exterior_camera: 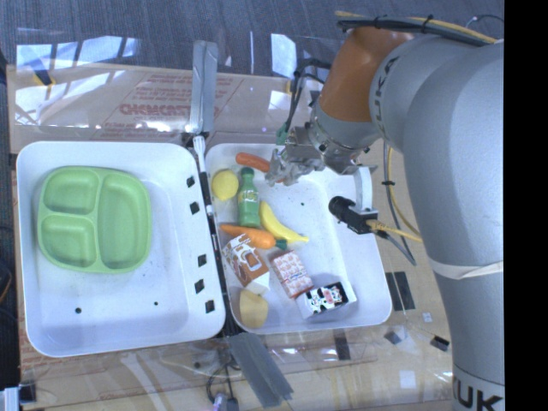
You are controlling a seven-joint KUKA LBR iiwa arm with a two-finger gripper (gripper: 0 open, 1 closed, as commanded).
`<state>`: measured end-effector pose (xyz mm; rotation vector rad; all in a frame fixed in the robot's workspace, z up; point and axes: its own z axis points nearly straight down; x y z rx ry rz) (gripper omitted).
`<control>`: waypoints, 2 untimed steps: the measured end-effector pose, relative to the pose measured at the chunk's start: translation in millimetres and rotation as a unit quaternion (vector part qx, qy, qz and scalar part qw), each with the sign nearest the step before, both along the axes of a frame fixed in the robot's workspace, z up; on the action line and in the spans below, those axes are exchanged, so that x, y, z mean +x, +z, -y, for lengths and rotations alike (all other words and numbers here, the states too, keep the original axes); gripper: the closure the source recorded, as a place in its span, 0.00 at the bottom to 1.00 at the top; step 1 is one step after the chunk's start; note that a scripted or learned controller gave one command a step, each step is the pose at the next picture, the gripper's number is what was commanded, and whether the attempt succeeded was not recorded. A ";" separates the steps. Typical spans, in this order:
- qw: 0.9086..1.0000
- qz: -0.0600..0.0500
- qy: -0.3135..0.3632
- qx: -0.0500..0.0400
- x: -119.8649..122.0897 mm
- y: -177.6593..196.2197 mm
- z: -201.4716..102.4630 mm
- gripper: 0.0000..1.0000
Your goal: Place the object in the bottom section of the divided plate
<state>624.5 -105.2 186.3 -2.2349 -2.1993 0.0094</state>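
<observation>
- Currently observed: green divided plate (93, 219) resting in the left white bin (111, 315), well apart from all loose items.
- Right white bin (373, 274) beside it, holding every loose item.
- Tool (287, 166) positioned over the far end of the right bin, just beside the green bottle (248, 199); state of the tool cannot be told, nothing seen held in it.
- Small carrot (253, 161) lying just beyond the bottle, next to the tool.
- Lemon (224, 185) touching or nearly touching the bottle, on the side nearer the plate.
- Banana (278, 223) lying just beside the bottle, on the side away from the plate.
- Larger carrot (248, 235) lying across just below the bottle's base.
- Brown carton (245, 262), red-patterned carton (291, 273) and black-and-white carton (326, 299) grouped nearer than the bottle.
- Potato (253, 307) farthest from the bottle, at the near rim.
</observation>
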 end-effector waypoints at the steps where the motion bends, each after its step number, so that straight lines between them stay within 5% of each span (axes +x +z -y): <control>1: 0.997 0.001 0.082 0.000 27.9 1.7 -78.3 1.00; 2: 0.993 0.001 0.121 0.000 31.9 1.7 -162.7 1.00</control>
